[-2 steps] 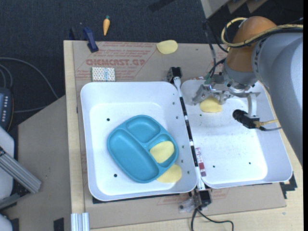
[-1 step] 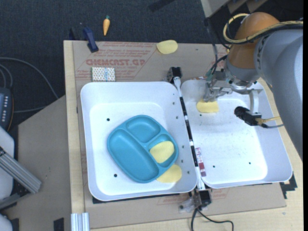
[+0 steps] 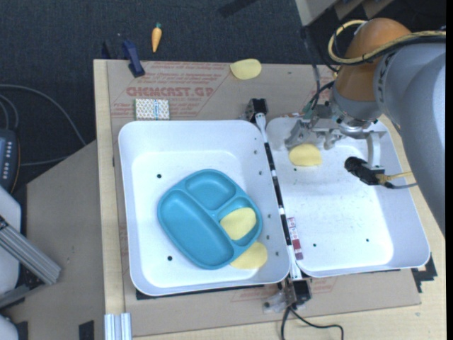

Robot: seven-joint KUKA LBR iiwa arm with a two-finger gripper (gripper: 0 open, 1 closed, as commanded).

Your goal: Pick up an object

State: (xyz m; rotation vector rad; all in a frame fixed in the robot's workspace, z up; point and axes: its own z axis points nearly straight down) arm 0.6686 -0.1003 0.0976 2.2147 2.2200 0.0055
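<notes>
Camera view lets me see my gripper [image 3: 316, 134] low over the far end of the right bin [image 3: 354, 222], just above a yellow piece [image 3: 306, 156] that lies on the bin floor near the wall next to the left bin [image 3: 141, 158]. I cannot tell from up here if the gripper is open or closed. I think I am at the grab step, since the yellow piece looks down and not lifted, so next I would need to close on it, lift slowly, and check that it comes up too.
</notes>
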